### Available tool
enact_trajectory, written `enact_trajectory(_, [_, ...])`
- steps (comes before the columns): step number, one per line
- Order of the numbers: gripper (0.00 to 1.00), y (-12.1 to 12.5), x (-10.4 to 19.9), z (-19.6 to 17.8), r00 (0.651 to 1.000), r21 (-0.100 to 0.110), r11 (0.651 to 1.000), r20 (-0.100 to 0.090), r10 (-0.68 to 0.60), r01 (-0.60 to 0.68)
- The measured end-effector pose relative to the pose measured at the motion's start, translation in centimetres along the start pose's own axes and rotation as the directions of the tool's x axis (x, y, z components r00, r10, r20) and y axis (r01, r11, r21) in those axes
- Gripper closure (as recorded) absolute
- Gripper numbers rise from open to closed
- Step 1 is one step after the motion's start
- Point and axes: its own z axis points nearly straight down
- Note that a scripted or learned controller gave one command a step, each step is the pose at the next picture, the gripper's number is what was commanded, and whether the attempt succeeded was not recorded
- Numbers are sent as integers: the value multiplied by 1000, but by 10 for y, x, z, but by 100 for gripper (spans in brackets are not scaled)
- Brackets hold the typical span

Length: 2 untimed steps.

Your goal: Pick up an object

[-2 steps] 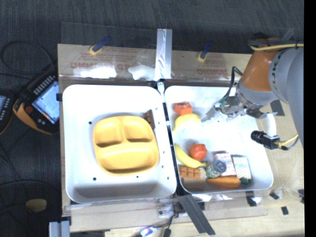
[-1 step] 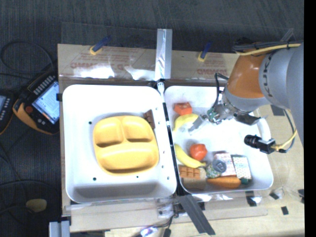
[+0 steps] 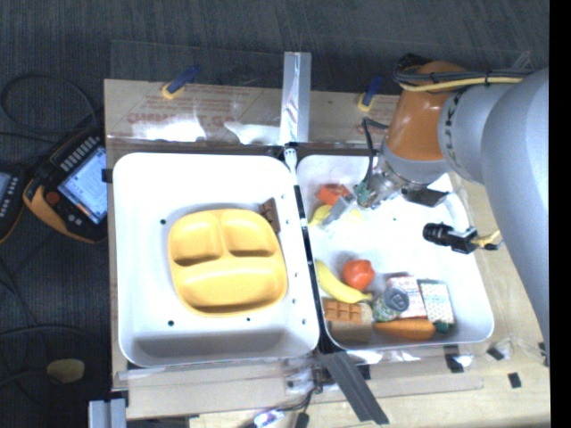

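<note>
You've got two white bins [image 3: 125, 266] on a tan worktop [image 3: 513, 328]. The left one's got a yellow tray [image 3: 227, 261]. On the right: red tomato [image 3: 359, 273], yellow banana [image 3: 332, 283], orange carrot [image 3: 406, 329], brown waffle [image 3: 346, 311], plus a white box with green speckles [image 3: 436, 301]. Your arm's grey [image 3: 508, 141] with an orange band [image 3: 417, 127].

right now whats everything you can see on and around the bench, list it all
shallow white plastic bins: 2, white, side by side on bench
yellow compartment plate: 1, yellow, left bin
yellow toy banana: 1, yellow, right bin, lower left
red toy tomato: 1, red, beside banana
orange toy carrot: 1, orange, right bin's front edge
small printed boxes: 2, pale, above carrot
handheld control pendant: 1, orange-black, floor, left
grey arm: 1, orange band, from right
gripper: 1, over right bin's back
</note>
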Motion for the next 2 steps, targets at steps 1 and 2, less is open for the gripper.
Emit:
enact_trajectory(1, [100,0,1,-7,1000,0,1000,-4,1,-1])
enact_trajectory(2, [100,16,14,-31,1000,4,1000,3,10,-10])
